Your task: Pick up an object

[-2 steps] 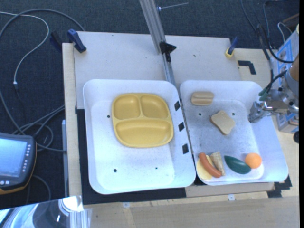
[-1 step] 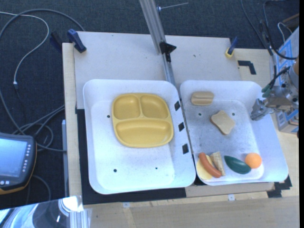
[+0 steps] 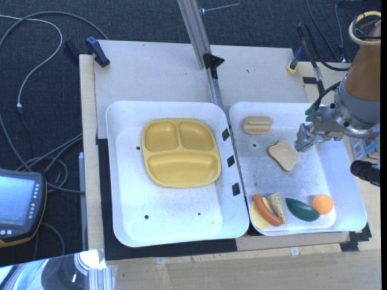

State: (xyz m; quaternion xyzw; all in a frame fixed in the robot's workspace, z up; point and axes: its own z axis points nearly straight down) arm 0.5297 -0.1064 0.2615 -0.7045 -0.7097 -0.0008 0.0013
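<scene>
The right bin holds several toy foods. A tan bread slice lies near its middle, a bun-like roll at its back left. Along its front edge lie a red sausage, a pale wedge, a dark green vegetable and an orange ball. My gripper hangs low over the right bin, just right of the bread slice, with nothing seen between its fingers.
A yellow three-compartment plate sits in the left bin. A metal pole rises behind the bins. Blue clamps grip the bench's back corners. Cables and a tablet lie on the floor at left.
</scene>
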